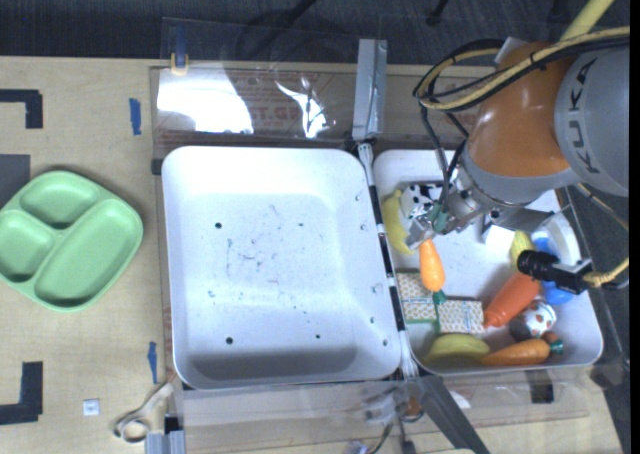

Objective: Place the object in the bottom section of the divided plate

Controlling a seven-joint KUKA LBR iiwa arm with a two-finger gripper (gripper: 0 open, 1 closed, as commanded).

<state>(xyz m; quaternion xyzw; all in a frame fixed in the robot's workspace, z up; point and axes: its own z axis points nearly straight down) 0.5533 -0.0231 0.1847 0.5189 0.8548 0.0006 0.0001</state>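
Scissors (140,420) lie left of right bin (585,347); gripper (432,225) inside it over carrot (431,265), grip state unclear; picking step, grasp needed next.

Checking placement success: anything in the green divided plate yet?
Empty. The green divided plate sits left of the bins with all sections bare; the toy items, including a carrot, lie in the right bin.

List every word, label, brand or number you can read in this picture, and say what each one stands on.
"KU": the letters that can be read, running vertically on the grey arm, at the right edge; the rest of the word is cut off.
Patterned packet in the right bin: its print is too small to read.
Small white tag on the bench: too small to read.
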